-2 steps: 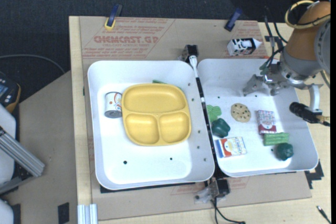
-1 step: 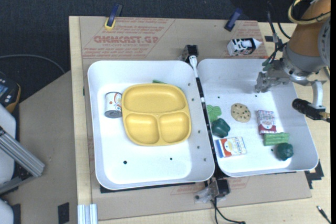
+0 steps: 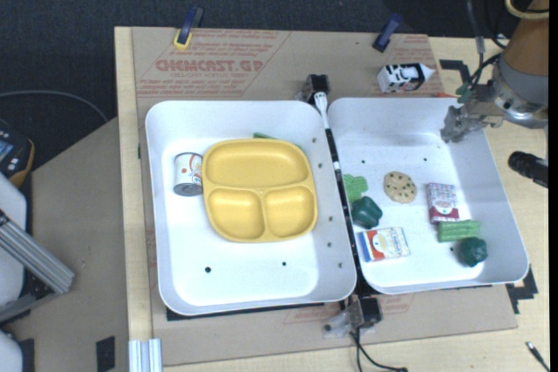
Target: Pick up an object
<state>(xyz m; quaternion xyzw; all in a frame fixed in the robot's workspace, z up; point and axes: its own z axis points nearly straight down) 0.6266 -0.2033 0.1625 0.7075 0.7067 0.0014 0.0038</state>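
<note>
The claw [image 3: 457, 123] hangs over the far right edge of the right bin [image 3: 410, 274], holding nothing; how wide it is I cannot tell. The cookie [image 3: 400, 186], red packet [image 3: 443, 201] and green pepper [image 3: 365, 211] lie loose nearer, easy to reach.

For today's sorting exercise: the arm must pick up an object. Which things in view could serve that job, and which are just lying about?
Could be picked:
cookie
green pepper
small card box
red packet
can
yellow divided plate

Lying about:
blue clamp
black-and-white toy, outside the right bin
cardboard sheet

The hand is over the right bin's far edge.
</note>
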